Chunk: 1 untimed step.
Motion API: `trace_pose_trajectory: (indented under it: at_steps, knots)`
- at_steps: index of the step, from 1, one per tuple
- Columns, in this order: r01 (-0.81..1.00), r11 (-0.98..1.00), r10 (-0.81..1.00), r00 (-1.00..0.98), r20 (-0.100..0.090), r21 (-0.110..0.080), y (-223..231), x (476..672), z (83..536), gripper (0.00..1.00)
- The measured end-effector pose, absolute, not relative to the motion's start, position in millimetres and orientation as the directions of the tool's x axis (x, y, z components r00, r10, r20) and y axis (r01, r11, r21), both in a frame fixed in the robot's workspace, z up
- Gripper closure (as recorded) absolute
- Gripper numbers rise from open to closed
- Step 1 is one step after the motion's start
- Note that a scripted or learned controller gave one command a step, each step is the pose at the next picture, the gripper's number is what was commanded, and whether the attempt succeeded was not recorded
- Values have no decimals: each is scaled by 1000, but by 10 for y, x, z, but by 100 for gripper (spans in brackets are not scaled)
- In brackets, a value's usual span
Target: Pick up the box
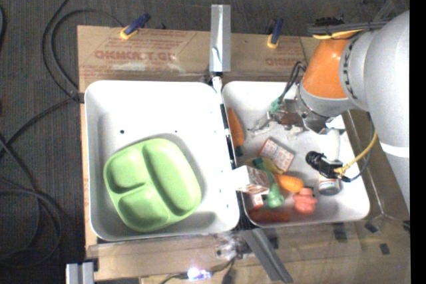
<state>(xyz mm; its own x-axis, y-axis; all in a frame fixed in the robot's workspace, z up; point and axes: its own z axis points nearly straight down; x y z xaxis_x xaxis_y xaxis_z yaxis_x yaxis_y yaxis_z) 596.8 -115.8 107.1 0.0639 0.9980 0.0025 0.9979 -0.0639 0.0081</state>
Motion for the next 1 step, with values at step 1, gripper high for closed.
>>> trace_pose_trajectory:
  at_steps: [1]
  knots:
    - [979,-202,979,202,4,17,-1161,5848,916,0]
